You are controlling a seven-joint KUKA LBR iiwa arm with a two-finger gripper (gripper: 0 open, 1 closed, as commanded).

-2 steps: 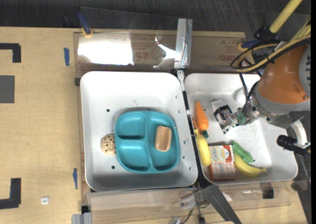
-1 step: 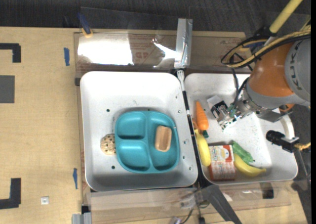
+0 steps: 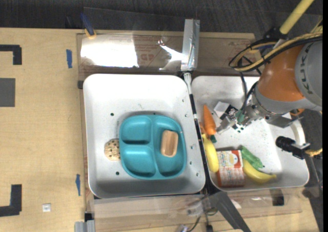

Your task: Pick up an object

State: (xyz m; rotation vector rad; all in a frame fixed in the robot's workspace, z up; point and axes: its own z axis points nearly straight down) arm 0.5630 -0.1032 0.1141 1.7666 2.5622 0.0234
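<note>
1. At the far left we see the tan bench (image 3: 41,139) with black corner marks and strips of blue tape on it.
2. Next comes the left bin (image 3: 97,98), shallow and white. A cookie (image 3: 112,149) lies on its floor, touching the left edge of a teal divided plate (image 3: 136,162).
3. We count three compartments in the plate. A tan bread piece (image 3: 169,143) sits upright in the right-hand one; the other two hold nothing that we can make out.
4. Across the divider we reach the right bin (image 3: 294,172). Along its left wall an orange carrot (image 3: 208,120) lies above a yellow banana (image 3: 210,156), the two nearly end to end.
5. Just right of that banana lies a small carton (image 3: 230,167) with an orange-red label. A green item (image 3: 252,157) lies just beside the carton's upper right corner, and a second banana (image 3: 259,174) curves under it.
6. The gripper (image 3: 230,119) hangs low over the upper middle of the right bin, just right of the carrot. We cannot tell whether its fingers are spread or pressed together, and we see nothing between them.
7. The grey arm (image 3: 307,72), with its orange band, enters from the right.
</note>
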